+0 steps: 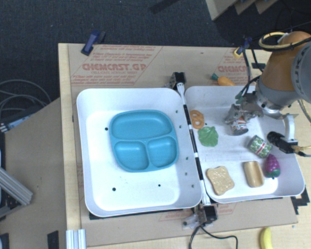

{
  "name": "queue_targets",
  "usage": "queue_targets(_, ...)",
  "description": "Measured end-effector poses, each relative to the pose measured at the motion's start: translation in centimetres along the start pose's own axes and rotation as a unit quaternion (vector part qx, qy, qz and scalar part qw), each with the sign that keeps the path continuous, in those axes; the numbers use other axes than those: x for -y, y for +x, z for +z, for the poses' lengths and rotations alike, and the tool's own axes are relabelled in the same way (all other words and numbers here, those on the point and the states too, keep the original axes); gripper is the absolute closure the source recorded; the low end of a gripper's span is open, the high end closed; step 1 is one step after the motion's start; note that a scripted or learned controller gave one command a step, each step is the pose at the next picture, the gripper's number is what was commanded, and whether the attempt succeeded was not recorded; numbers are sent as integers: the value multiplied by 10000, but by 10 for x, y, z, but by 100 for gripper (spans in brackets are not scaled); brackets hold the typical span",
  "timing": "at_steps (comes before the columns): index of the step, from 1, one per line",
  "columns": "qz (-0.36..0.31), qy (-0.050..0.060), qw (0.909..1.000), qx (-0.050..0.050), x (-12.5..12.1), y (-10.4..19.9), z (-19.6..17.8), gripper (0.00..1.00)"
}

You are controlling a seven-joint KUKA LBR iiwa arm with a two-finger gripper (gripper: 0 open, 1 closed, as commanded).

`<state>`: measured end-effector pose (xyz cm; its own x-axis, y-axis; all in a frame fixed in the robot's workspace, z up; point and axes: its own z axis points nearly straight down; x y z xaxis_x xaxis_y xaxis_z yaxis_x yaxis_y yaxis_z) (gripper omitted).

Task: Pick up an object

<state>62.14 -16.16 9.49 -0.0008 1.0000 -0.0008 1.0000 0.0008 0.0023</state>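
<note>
Reaching is the step we judge in hand: the hand (240,119) hangs low in the shallow white right bin (293,190), toward its 12 o'clock rim, over a small red-and-white object (240,126). Its grip state we cannot tell; next calls for a clean lift.

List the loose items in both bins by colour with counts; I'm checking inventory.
Blue: 1, plate
Brown/tan: 3, pretzel, cracker, bread roll
Green: 2, leaf, can
Purple: 1, fruit
Total: 7
</note>
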Motion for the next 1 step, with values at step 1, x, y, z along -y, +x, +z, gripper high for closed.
queue_targets(1,-2,12,10000,-11,5,61,10,100)
